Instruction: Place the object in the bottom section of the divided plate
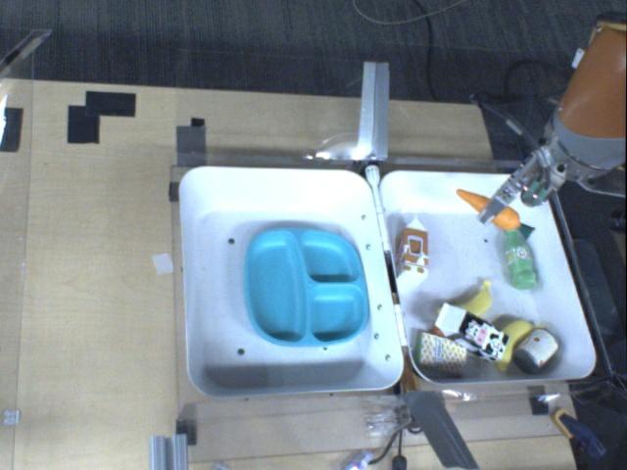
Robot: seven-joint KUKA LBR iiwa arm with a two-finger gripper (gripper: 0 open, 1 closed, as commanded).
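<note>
The hand hangs over the carrot in the right bin; its grip cannot be told; the blue divided plate sits in the left bin.

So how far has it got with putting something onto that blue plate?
Nothing looks done yet: the blue divided plate in the left bin has no object in any section. In hand: the gripper is over the right bin, right at the orange carrot, though a firm hold isn't visible. Left: lifting an object, carrying it across and setting it in the bottom section.
</note>
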